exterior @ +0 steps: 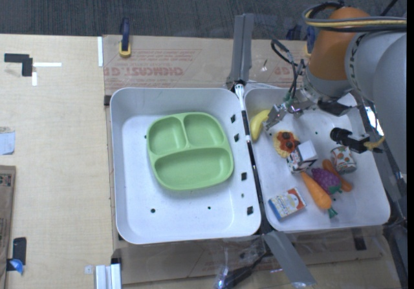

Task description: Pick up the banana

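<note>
While a carrot (315, 191) lies nearer, the banana (258, 124) rests by the right bin's (378, 207) left wall; light, smooth and curved, it likely suits a mid-body pinch. The gripper (283, 111) hovers beside it, finger state unclear.

even, bright overhead light; soft shadows inside the white bins (123, 171); slight glare on the plastic, perhaps mild softness at the edges.
</note>
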You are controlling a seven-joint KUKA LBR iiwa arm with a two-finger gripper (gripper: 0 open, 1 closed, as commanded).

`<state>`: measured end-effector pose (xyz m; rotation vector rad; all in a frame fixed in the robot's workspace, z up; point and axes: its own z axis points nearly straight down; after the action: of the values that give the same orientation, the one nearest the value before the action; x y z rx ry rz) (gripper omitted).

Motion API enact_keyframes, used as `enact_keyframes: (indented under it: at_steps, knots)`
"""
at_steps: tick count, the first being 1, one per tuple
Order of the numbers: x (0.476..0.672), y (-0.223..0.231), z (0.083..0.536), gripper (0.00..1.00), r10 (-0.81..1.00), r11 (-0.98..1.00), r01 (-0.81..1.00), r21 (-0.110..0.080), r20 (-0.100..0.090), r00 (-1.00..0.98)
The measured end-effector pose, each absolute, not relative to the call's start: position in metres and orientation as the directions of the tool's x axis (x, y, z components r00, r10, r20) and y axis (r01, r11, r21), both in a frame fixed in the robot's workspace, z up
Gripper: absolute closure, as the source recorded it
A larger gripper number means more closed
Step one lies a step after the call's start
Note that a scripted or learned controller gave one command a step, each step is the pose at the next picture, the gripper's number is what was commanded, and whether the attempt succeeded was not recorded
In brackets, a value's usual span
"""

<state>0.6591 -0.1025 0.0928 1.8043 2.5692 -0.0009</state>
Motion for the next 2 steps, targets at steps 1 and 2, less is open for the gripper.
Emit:
enact_keyframes:
  at_steps: [1,2]
  knots:
    - [0.660,-0.103,0.103,1.00,0.941,0.340,0.941,0.003,-0.004,-0.340]
    - [0.659,-0.137,0.127,1.00,0.954,0.301,0.954,0.002,-0.003,-0.301]
